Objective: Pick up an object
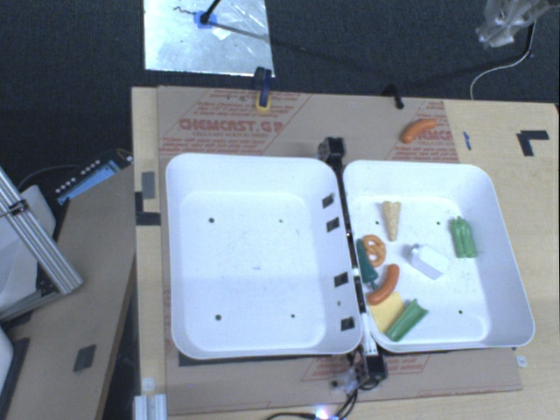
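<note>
Camera view | hand (510,14) far beyond right bin (503,226), grip state you cannot tell | pretzel (374,249), sausage (384,284) crowd that bin's near-left corner | you risk a glancing miss.

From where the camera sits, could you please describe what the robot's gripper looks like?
The gripper appears at the view's upper right as a blurred, pale grey, somewhat translucent-looking shape against the dark floor. A small reddish-orange patch sits at its top edge. A thin pale cable loops below it. Finer detail of the jaws is too blurred to tell.
</note>
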